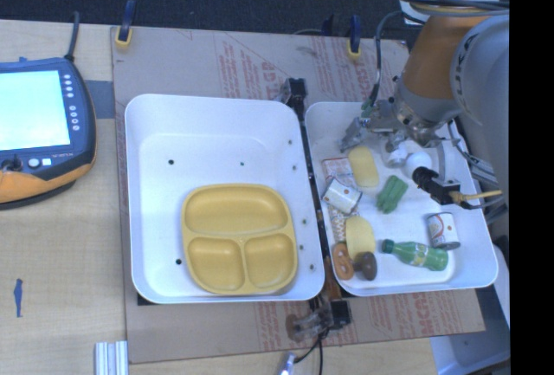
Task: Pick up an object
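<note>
Overhead, grey arm with orange band (441, 61) reaching in from the right over the far end of the right bin (485, 274); fingers (368, 124) low near that bin's far-left corner, opening impossible to tell, nothing visibly gripped. Scattered across the right bin: pale yellow block (363, 167) just beside the fingers; green piece (392, 193); small can (443, 230); green bottle (418, 255) lying flat; second yellow block (359, 236). Resting in the left bin (156, 126): yellow divided tray (240, 238); off left on the worktop (52, 278), a screen pendant (39, 126).
</note>
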Motion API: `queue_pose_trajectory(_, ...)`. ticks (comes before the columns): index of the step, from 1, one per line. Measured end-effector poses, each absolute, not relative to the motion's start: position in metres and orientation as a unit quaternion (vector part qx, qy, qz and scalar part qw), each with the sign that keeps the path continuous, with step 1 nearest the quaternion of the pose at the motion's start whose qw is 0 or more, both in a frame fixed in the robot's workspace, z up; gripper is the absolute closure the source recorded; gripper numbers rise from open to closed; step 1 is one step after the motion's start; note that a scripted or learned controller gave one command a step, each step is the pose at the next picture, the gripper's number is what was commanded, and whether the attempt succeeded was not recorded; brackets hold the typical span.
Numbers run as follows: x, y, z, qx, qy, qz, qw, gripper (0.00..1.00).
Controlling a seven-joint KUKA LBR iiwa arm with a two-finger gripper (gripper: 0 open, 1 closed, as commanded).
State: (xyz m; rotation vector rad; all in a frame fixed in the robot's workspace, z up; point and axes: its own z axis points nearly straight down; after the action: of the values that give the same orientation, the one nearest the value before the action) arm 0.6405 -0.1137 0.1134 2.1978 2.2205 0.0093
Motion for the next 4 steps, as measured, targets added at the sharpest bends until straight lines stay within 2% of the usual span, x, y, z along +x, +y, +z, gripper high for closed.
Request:
queue_pose_trajectory(1, 0.645, -0.111, 0.092, 0.705, 0.71, -0.0017, 0.0, 0.0)
queue_pose_trajectory(2, 0.645, -0.112, 0.103, 0.704, 0.71, -0.0022, 0.0, 1.0)
queue_pose_trajectory(3, 0.645, -0.112, 0.103, 0.704, 0.71, -0.0022, 0.0, 0.0)
queue_pose_trajectory(4, 0.657, -0.116, 0.092, 0.705, 0.709, -0.0007, 0.001, 0.0)
